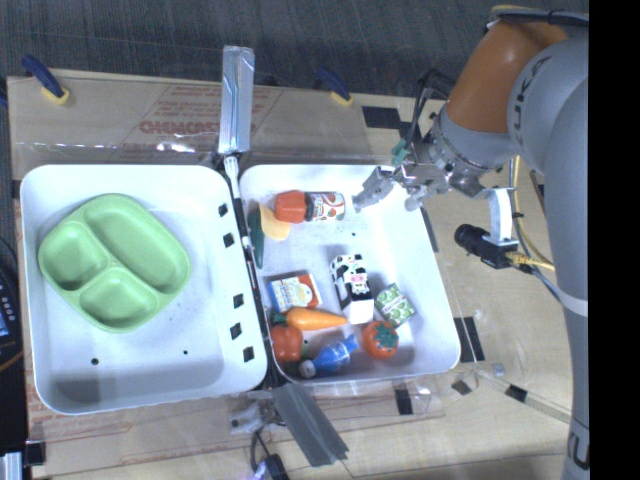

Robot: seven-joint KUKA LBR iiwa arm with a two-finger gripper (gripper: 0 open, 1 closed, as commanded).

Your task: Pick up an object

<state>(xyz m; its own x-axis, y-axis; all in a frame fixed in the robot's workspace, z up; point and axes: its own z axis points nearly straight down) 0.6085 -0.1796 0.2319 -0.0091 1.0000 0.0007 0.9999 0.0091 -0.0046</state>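
Note:
The right bin (425,268) holds several toy groceries. A bottle with a red cap (306,206) lies near the bin's far wall, with a yellow piece (272,228) beside it. A cow-patterned carton (349,274), a green box (394,304), an orange-framed box (293,291), a carrot (316,319), a tomato (380,339) and a blue bottle (333,354) crowd the near half. My gripper (390,196) hangs over the bin's far right corner, open, with nothing between its fingers. It is to the right of the red-capped bottle and apart from it.
A green divided plate (113,259) lies in the left bin (150,378). A metal strip (236,98) stands where the two bins meet. Bare white floor shows in the right bin's middle, under and in front of the gripper.

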